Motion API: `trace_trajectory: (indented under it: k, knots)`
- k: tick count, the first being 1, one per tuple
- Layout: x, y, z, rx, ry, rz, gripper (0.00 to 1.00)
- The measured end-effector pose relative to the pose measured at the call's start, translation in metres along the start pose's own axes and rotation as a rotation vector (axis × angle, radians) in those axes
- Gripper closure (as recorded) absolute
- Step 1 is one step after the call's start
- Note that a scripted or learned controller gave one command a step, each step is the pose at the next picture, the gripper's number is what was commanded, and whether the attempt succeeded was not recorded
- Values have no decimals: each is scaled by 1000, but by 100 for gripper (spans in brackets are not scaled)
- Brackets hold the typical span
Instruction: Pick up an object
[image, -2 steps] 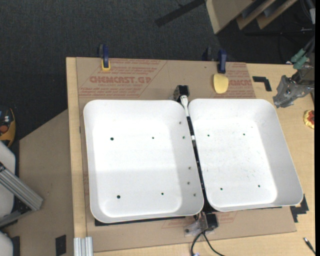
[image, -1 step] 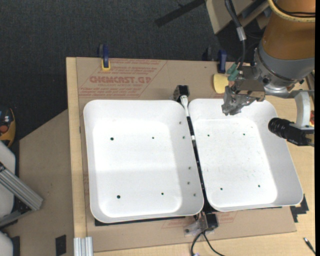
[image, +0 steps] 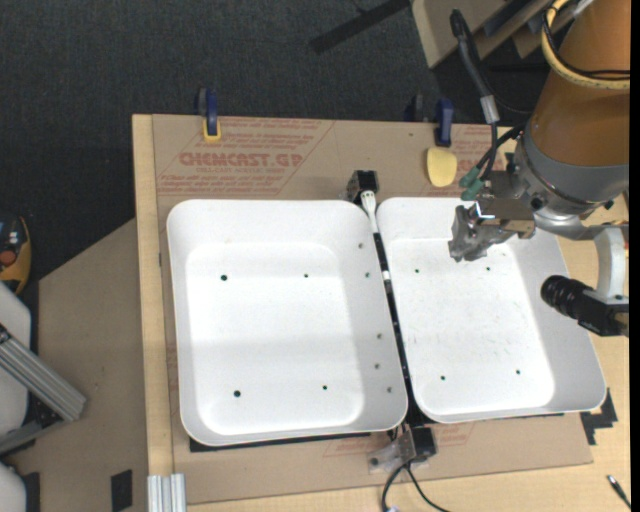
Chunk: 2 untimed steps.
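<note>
The gripper (image: 470, 245) is seen low over the far part of the right bin (image: 480, 340), close to that bin's far rim, with the arm (image: 580, 130) reaching in from the right above it. Whether the gripper is open or closed cannot be told from this slanted view, as its tip is read only as a small grey mass against the white floor; nothing can be made out as being held in it. The one loose item that can be picked out is a pale yellow object (image: 441, 166), lying on the cardboard board (image: 250, 150) just beyond the far rim of the right bin, near a blue clamp (image: 445, 122) and to the far left of the gripper, apart from it. On the floors of the right bin and the left bin (image: 270, 330) a few small dark dots are seen, which are judged to be marks or holes in the bins, not things to be lifted. The task is therefore judged to be at an early stage: no grasp is shown as made, and nothing is shown raised. A target has yet to be closed upon and lifted, and the yellow object, if it is meant, lies outside the bin.
</note>
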<state>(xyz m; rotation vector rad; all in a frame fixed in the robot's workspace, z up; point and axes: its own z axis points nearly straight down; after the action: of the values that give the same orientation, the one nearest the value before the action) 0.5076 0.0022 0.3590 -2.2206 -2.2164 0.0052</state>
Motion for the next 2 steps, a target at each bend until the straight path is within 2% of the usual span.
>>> trace_trajectory:
  k: [1,2]
  knots:
    - [32,40,60,2,0,-5,100]
    - [59,38,-79,-23,2,-6,100]
